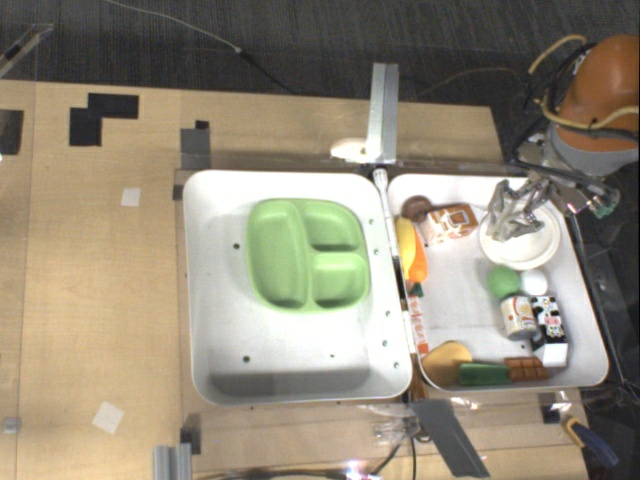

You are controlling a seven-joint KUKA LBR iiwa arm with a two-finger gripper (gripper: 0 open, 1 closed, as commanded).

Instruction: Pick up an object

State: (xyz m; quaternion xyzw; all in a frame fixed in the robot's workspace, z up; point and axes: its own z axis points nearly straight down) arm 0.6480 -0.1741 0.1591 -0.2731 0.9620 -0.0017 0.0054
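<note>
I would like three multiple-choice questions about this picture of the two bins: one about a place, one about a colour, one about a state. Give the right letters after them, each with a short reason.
1. Where does the green divided plastic tray lie?
A. in the left white bin
B. in the right white bin
C. on the wooden bench

2. What colour is the small round bowl in the right bin?
A. red
B. white
C. black

3. Where is the two-finger gripper?
A. over the left bin
B. outside both bins
C. over the white bowl, at the far side of the right bin

Answers:
1 A, the tray rests in the middle of the left bin.
2 B, the bowl's rim is white like the bin.
3 C, the metal fingers hang just above the bowl's rim.
</note>
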